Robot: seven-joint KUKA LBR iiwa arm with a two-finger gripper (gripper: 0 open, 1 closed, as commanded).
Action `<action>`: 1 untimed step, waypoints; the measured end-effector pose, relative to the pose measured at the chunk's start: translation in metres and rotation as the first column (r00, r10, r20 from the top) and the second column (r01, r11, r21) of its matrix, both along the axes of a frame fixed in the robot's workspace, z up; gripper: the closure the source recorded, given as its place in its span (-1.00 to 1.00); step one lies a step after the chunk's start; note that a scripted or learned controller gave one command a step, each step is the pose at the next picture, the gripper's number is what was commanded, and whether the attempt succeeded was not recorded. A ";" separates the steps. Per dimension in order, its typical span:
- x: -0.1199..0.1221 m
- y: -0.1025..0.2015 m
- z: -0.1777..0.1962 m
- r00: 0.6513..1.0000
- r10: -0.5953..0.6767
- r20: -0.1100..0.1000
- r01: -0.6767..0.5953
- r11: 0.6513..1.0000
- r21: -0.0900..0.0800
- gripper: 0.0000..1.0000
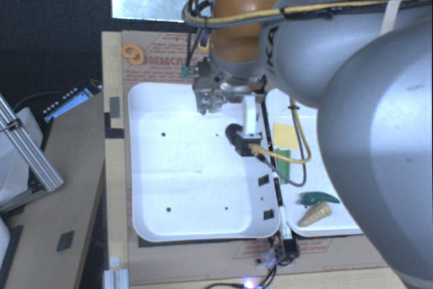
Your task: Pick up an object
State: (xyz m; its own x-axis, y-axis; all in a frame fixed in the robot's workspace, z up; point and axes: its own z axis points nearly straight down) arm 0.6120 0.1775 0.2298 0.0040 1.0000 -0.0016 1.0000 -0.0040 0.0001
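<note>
Pincer is seen over the left bin's far edge; open/shut can't be told. Cone and green piece lie well to its near-right, in the other bin; approach should be centred before descent.

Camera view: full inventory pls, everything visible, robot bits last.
left bin: 1, white, centre of bench
right bin: 1, white, beside left bin, mostly under arm
yellow piece: 1, yellow, right bin, near divider
green piece: 1, green, right bin, below yellow piece
teal piece: 1, teal, right bin, front
cone: 1, tan, right bin, just under teal piece
arm: 1, grey with orange band, from right
gripper: 1, metal, over left bin's back edge
</note>
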 end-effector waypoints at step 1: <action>-0.005 0.060 -0.046 1.000 0.012 -0.003 -0.012 1.000 0.003 1.00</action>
State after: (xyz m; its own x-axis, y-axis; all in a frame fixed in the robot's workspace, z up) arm 0.6072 0.2379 0.1837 -0.0079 1.0000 0.0014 1.0000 0.0079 -0.0027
